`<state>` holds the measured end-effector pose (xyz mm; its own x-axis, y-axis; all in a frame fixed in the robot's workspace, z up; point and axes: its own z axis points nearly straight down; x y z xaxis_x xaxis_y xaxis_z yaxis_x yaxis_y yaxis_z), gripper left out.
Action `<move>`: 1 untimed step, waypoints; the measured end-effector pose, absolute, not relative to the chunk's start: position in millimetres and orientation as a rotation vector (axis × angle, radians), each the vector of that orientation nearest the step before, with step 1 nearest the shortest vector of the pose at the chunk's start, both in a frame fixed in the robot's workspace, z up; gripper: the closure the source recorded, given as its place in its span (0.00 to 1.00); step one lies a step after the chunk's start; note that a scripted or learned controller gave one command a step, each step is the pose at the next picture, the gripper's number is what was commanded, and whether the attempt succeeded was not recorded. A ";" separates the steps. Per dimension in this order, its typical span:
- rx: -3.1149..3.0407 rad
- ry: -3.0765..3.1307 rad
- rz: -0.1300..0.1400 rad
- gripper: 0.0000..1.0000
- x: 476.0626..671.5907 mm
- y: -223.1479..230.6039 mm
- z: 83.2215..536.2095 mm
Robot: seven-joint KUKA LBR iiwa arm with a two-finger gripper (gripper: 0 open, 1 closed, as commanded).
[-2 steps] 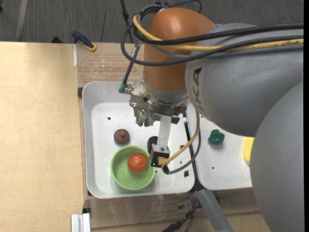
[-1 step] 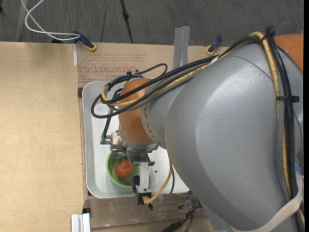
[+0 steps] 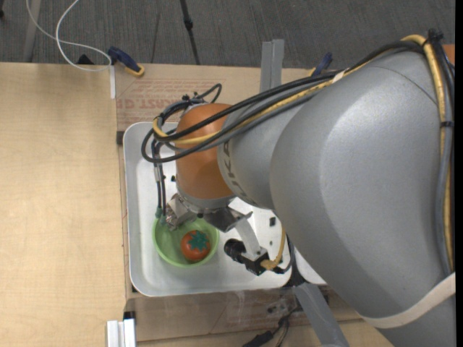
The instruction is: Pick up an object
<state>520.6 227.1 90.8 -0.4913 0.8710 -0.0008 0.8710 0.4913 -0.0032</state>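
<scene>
Arm: the grey arm with its orange band point(image 3: 202, 154) reaches in from the right and hangs low over the left white bin point(image 3: 141, 266), covering most of it.
Hand: the hand point(image 3: 189, 223) sits under the orange band, just above the green bowl; the wrist hides it, so how far open it is and whether it grips anything cannot be told.
Object: a small red-orange tomato-like toy point(image 3: 194, 244) lies inside the green bowl point(image 3: 165, 250), near the front left corner of the bin.
Progress: by my judgement the reach down is made, but no lift is shown; the toy rests in the bowl, so the grasp and the raise are left.
Writing: faint reddish print on the brown cardboard point(image 3: 163, 92) behind the bin, upside down and too blurred to read.
Surface: pale wood point(image 3: 58, 194) to the left.
</scene>
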 end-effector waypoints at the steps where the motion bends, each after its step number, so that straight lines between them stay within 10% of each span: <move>1: -2.009 -2.417 0.004 1.00 537.7 182.2 233.4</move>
<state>537.7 182.2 233.4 -0.1830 0.9831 -0.0027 0.9831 0.1830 -0.0010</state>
